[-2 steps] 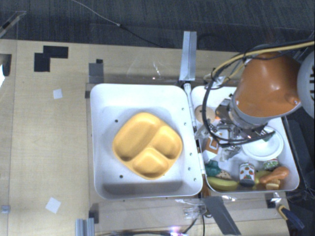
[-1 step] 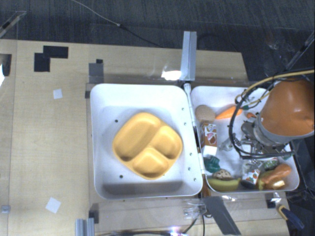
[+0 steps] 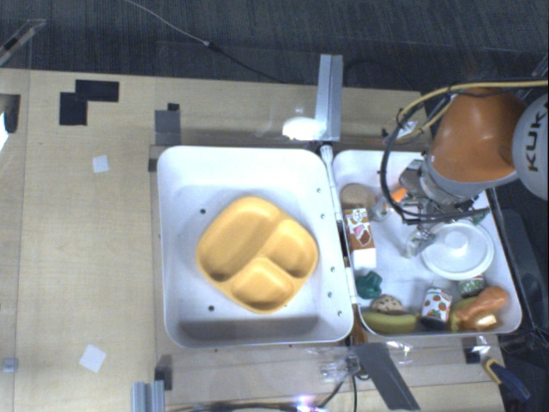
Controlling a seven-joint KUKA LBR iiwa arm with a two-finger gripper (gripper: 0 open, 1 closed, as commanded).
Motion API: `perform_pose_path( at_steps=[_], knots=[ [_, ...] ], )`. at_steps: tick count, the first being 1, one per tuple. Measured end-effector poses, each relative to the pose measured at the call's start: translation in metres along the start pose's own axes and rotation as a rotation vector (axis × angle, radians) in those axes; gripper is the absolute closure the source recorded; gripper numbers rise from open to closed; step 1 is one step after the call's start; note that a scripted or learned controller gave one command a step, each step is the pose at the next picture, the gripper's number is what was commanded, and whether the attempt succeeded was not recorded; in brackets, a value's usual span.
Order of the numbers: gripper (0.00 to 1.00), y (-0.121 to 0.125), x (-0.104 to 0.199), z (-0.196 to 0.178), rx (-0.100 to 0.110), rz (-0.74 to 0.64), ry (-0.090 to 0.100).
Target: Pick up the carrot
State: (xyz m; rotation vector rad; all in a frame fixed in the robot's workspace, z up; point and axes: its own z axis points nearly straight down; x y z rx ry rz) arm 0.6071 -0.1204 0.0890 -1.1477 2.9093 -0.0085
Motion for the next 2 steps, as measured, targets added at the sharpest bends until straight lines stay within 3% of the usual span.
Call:
perform_pose_path(
  at_steps=[1,2],
  knots=[
    [0.0,0.013,-0.041,-0.015,-0.003,0.183,0.001],
    [1.0,0.009,-0.042,-0.029,0.006,0.184,-0.006]
  ],
)
